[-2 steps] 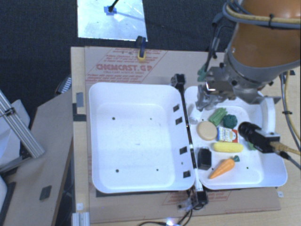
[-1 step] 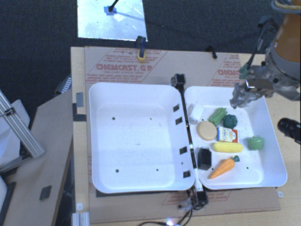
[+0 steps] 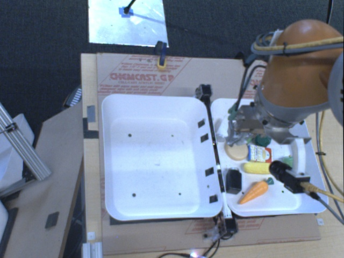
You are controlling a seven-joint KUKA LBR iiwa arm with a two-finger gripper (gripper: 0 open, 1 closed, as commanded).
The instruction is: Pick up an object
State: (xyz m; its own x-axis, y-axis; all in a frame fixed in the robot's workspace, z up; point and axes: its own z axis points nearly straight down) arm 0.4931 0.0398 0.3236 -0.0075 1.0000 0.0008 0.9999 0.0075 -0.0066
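**End effector low in the right bin among toy foods**

The metal end effector (image 3: 235, 137) hangs inside the right bin (image 3: 279, 204), 1 of 2 shallow white plastic bins with rounded corners; I cannot tell whether it is open or closed. Just below it lies 1 flat, pale round disc (image 3: 235, 151). Beside that, to the lower right, sit 1 small red-and-white printed packet (image 3: 259, 153) and 1 smooth yellow oblong piece (image 3: 257, 168). Further below lie 1 glossy orange carrot (image 3: 252, 193) with a green top and 1 matte black block (image 3: 233, 181). The left bin (image 3: 156, 155), smooth and glossy, spreads to the end effector's left on the cardboard-covered bench (image 3: 142, 75).
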